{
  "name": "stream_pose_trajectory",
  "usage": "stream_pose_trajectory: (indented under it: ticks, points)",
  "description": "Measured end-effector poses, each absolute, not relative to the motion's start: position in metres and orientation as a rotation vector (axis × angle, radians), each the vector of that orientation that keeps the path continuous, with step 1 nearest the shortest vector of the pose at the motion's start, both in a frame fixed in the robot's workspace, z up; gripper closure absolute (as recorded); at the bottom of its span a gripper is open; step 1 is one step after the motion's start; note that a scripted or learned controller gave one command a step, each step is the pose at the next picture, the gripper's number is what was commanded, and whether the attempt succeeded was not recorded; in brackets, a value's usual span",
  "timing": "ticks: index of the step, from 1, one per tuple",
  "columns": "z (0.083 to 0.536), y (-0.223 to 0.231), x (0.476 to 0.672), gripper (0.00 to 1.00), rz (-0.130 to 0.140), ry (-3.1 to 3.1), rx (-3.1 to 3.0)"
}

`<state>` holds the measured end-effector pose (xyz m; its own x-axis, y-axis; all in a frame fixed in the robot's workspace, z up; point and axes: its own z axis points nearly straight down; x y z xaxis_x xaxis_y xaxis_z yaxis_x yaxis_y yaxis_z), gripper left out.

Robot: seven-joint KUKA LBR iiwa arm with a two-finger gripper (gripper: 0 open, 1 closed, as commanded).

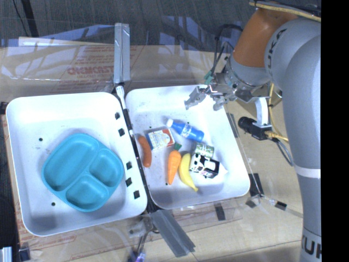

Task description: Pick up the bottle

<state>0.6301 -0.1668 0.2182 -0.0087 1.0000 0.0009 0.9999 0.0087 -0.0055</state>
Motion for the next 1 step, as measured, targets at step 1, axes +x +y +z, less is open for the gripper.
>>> stream_pose_trajectory:
  ticks: [1]
  points:
    - [0.0919,-0.1823,0.6101,0.0,0.002,-2.222,-2.218]
